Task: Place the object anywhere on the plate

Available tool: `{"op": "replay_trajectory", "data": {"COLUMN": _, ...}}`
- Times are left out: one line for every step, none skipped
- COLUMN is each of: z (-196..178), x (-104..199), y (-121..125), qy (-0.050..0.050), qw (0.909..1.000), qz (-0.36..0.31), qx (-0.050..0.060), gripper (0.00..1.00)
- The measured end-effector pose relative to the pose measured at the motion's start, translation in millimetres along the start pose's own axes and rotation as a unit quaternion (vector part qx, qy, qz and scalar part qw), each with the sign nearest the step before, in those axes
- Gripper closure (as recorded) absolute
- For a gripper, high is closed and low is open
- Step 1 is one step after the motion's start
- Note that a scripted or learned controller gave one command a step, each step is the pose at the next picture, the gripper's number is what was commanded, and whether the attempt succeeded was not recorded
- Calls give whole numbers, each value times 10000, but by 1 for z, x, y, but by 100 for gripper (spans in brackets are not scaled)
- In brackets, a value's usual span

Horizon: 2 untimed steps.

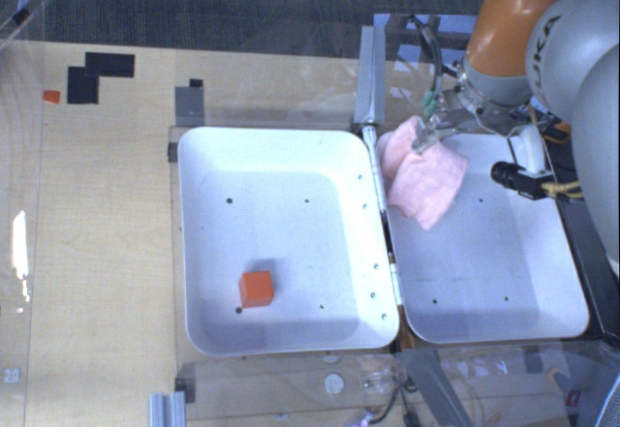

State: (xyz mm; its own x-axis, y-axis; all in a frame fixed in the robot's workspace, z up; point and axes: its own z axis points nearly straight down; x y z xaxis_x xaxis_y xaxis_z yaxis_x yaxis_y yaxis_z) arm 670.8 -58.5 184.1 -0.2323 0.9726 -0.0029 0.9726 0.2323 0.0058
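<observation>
A pink cloth [426, 181] hangs at the top left of the right bin [504, 280], its lower edge close to the divider between the bins. My gripper [424, 137] is shut on the cloth's upper edge, and the fabric bunches up between the fingers. The arm's orange band [509, 4] rises behind it at the upper right. A small orange cube [256, 289] lies on the floor of the left bin [291, 173], near its front left corner and far from the gripper.
The metal rail [380, 212] between the two bins runs just left of the cloth. A black cable connector [518, 178] sticks out from the wrist over the right bin. Black markers [97, 75] sit on the bench at the far left.
</observation>
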Motion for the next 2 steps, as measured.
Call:
{"op": "replay_trajectory", "data": {"z": -40, "x": 0, "y": 3, "qy": 4, "qw": 10000, "qz": -39, "qx": -1, "gripper": 100}}
{"op": "replay_trajectory", "data": {"z": -30, "x": 47, "y": 11, "qy": 12, "qw": 9788, "qz": -2048, "qx": 3, "gripper": 100}}
